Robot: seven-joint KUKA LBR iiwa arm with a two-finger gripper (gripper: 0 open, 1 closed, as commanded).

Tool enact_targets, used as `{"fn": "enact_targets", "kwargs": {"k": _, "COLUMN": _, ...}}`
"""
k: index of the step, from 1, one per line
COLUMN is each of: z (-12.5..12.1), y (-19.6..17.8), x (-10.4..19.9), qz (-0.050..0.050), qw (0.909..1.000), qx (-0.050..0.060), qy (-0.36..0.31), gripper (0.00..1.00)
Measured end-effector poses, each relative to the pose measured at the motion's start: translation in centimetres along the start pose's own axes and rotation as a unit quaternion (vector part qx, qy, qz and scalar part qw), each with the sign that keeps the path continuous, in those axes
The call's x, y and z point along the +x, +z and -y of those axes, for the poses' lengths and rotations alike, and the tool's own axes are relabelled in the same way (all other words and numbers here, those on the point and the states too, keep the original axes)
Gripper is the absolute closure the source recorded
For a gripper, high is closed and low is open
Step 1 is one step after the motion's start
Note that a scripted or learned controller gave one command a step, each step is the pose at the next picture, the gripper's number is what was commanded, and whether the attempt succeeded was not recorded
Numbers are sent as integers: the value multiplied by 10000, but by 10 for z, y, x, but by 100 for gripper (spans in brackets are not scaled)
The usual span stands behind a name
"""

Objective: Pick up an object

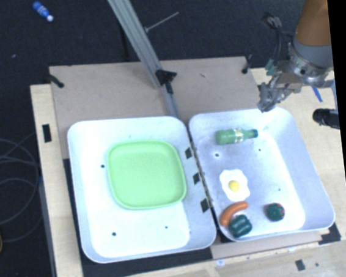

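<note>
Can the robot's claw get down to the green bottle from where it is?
Probably yes. The claw hovers by the right bin's far corner, and the green bottle lies close by on its side with bare floor around it and nothing on top.

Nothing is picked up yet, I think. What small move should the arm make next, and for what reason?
Probably the gripper should move a little toward the left of the view and come down over the green bottle. The gripper hangs at the far right corner of the right bin, with nothing seen in it, and the bottle lies on its side close by, apart from the other items.
</note>
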State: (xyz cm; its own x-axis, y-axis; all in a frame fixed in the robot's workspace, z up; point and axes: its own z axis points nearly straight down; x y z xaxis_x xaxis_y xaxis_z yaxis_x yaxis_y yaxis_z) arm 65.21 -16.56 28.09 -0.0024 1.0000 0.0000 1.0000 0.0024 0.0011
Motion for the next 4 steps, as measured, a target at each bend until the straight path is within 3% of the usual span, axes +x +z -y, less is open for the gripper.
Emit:
{"fn": "enact_targets", "kwargs": {"k": 3, "z": -3, "y": 37, "x": 145, "qz": -2, "qw": 10000, "qx": 6, "qy": -3, "gripper": 100}}
{"fn": "enact_targets", "kwargs": {"k": 4, "z": -6, "y": 28, "x": 199, "qz": -5, "qw": 10000, "qx": 0, "qy": -8, "gripper": 100}}
